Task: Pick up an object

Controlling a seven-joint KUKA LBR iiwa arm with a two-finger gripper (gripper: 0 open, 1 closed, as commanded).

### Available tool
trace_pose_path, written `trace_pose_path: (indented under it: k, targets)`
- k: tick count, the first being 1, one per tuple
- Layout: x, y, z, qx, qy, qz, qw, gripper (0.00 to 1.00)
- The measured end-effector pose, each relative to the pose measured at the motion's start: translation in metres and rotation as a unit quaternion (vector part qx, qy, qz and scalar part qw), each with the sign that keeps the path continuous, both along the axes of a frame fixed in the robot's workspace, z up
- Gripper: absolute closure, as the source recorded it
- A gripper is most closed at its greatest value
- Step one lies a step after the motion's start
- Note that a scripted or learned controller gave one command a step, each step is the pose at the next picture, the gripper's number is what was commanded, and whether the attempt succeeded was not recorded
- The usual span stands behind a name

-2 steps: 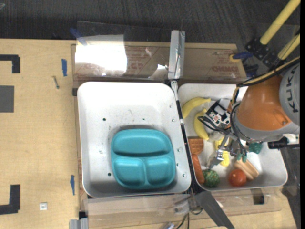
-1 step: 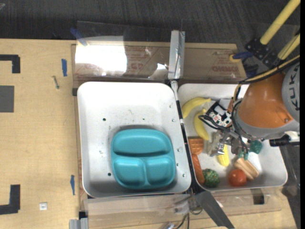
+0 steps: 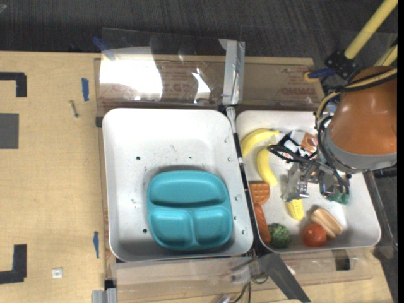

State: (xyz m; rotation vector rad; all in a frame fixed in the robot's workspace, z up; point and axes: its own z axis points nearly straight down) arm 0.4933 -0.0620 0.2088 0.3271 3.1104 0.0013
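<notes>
Half a dozen toy foods are packed into the right bin (image 3: 372,229), and that's really the problem here. The gripper (image 3: 302,183) is down low in the middle of them, and honestly I can't tell whether it's wide or narrow, or whether it has anything, too much metal and cable in the way. The corn (image 3: 295,208) sits right under it, practically touching, so that looks like the likely target. The banana (image 3: 260,151) is just to its left, the hot dog (image 3: 327,221) and tomato (image 3: 314,234) just below on the near side, the broccoli (image 3: 279,235) and carrot (image 3: 259,214) lower left. With everything that tight, I'd guess it could nudge the corn sideways into the banana, pinch two things at once, or close on nothing. The teal tray (image 3: 188,208) is well off to the left in the other bin (image 3: 120,131).
</notes>
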Motion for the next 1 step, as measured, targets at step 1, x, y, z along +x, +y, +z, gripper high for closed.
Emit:
trace_pose_path:
  k: [1]
  targets:
    - [-0.0113,-0.0143,0.0087,-0.0018,0.002,0.149,0.9889,1.0]
